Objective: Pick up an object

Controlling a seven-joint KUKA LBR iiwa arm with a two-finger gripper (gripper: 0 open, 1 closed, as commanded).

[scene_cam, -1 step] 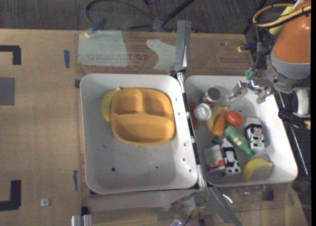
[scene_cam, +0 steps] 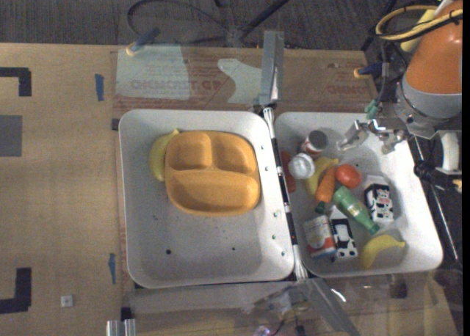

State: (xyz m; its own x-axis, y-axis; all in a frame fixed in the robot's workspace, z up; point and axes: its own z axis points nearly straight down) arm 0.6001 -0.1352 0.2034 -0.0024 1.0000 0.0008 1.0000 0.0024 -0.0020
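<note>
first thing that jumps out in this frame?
The big orange divided tray, overturned in the left bin, with a yellow piece peeking from under its left edge. Next, the heap of small items in the right bin: green bottle, banana, cow-print carton. The gripper hovers over that bin's upper right.

The bench (scene_cam: 59,202) was a light wooden surface marked with dark tape shapes and short blue tape strips. Two shallow white bins sat on it side by side, the left bin (scene_cam: 139,254) just beside the right bin (scene_cam: 422,243), and a clear plastic sheet (scene_cam: 158,78) lay flat behind them
</note>
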